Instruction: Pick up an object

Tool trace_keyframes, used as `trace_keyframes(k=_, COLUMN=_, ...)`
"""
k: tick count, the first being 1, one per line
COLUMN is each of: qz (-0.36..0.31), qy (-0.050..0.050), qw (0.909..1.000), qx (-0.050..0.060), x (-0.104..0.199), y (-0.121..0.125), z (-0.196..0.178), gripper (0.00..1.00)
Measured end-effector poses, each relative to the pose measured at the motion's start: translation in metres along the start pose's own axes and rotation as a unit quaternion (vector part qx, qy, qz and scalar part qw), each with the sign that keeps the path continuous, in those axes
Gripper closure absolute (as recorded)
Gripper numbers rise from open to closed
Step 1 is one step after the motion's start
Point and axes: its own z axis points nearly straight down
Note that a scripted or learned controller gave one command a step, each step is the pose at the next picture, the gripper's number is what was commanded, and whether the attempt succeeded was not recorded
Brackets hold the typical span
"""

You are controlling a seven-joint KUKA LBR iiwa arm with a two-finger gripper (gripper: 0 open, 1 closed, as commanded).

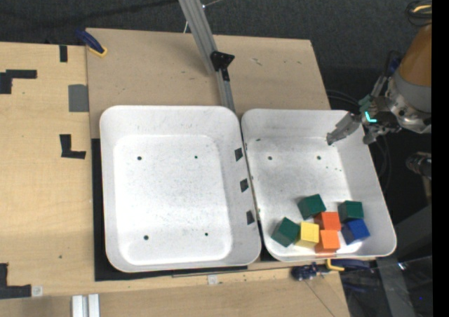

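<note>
Worktop [175, 63] is light wood, with black tape marks at far left and a blue-yellow clamp [91, 42] near its top left edge. Left bin [109, 168] is white and shallow, speckled inside. A grey metal pole [200, 17] slants down from the top to the gap between the bins, with a black bracket [222, 61] on it. Right bin [280, 133] touches the left bin side by side.

Cubes are clustered in the right bin's near right corner: dark green cube [285, 231] leftmost, yellow cube [309, 232] just beside it, another green cube [311, 205] above, orange cubes [328, 230] stacked or touching in the middle, a third green cube [351, 210] and a blue cube [356, 229] at right, against the bin wall.

Pincer [339, 130] hangs over the right bin's far right corner, well apart from the cubes, nothing between its fingers; cannot tell whether spread or pressed together. Arm wrist [410, 91] with orange band at the right edge.
</note>
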Motion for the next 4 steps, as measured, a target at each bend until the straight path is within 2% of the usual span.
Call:
trace_keyframes(k=1, qz=0.000, qy=0.000, qw=1.0000, qx=0.000, x=-0.010, y=0.001, z=0.050, gripper=0.00)
trace_keyframes(k=3, qz=0.000, qy=0.000, qw=1.0000, qx=0.003, x=-0.005, y=-0.005, z=0.149, gripper=0.00)
trace_keyframes(k=4, qz=0.000, qy=0.000, qw=1.0000, qx=0.000, x=-0.004, y=-0.003, z=0.136, gripper=1.00)
